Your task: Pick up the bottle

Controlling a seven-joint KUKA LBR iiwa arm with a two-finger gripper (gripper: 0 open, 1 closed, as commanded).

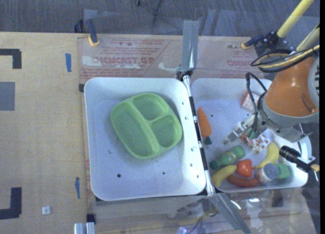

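We're hovering the gripper (237,132) over the right bin (223,107), and honestly we can't tell if the fingers are spread or pinched. The bottle (229,157), green, is lying just below it, lower right of the frame, touching the banana (223,175). We're thinking: drop straight down and grip across its body, avoiding the carrot (204,122).

Soft, even overhead light with faint shadows, mild glare on the white bins (101,96), and a slightly blurred, low-resolution picture throughout.

Green bottle (228,157) — on its side, right bin.
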